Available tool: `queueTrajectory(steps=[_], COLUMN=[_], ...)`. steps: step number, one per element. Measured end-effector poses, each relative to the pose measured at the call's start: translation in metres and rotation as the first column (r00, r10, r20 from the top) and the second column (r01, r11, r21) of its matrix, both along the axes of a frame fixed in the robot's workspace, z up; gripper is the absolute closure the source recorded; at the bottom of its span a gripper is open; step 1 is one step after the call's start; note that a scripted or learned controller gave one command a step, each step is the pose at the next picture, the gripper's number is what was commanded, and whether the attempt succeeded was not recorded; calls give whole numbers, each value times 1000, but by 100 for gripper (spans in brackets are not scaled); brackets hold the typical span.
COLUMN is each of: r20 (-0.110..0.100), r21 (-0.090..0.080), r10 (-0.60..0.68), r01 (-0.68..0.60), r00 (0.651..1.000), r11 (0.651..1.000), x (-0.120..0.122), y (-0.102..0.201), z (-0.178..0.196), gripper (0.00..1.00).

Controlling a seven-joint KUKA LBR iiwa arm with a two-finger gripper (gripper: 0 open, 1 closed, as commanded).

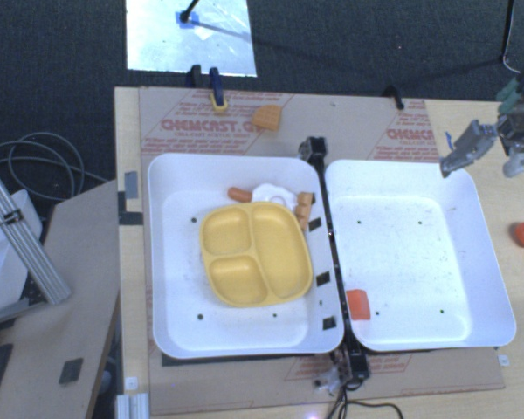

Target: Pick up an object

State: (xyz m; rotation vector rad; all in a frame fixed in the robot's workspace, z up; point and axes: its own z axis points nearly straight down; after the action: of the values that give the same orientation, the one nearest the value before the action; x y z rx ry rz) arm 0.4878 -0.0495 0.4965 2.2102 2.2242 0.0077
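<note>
gripper [492,149] fingers spread, nothing between | orange block [357,304] lies down-left of it, well apart, in right bin [485,225]

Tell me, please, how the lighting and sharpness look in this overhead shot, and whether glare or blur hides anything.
In the camera view, light is even and soft, with faint shadows; the yellow tray and orange block are crisp. The reflective sheet beyond the bench glares brightly. The hand at the right looks slightly blurred, so its details are hard to read.
</note>
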Motion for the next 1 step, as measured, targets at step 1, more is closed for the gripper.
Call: queueTrajectory(steps=[1], r20=[4], r21=[-1], r10=[4], r01=[-4], r00=[1000], r11=[1000], x=[1], y=[0], z=[11], gripper=[100])
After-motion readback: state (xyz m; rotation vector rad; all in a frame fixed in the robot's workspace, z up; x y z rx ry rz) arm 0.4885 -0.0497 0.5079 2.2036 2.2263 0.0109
